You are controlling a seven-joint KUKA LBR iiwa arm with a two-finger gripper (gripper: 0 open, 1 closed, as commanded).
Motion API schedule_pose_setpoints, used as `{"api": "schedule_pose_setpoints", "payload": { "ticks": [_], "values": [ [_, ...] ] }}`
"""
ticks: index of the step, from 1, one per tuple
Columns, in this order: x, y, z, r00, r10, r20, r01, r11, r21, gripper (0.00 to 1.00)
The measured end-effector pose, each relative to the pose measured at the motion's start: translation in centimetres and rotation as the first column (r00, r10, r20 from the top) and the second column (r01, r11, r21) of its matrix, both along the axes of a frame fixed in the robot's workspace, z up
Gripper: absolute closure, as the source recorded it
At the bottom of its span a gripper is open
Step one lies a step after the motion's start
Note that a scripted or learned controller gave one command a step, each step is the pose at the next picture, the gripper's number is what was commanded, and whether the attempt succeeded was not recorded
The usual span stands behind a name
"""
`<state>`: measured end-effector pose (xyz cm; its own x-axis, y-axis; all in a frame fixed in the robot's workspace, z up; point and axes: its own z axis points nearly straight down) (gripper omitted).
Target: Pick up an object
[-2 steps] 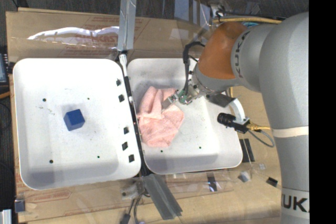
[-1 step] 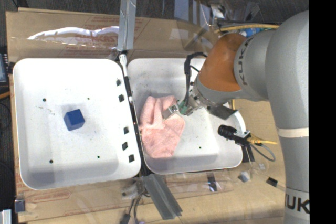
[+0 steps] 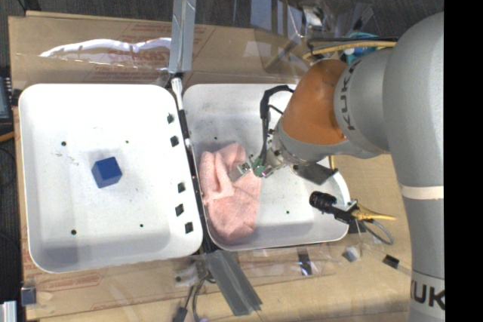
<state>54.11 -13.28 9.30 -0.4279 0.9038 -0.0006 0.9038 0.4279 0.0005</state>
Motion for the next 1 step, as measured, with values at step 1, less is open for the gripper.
{"api": "schedule_pose_setpoints", "payload": {
  "ticks": [1],
  "values": [
    [6.75, -0.38, 0.02, 0.988, -0.153, 0.000, 0.153, 0.988, 0.000, 0.00]
  ]
}}
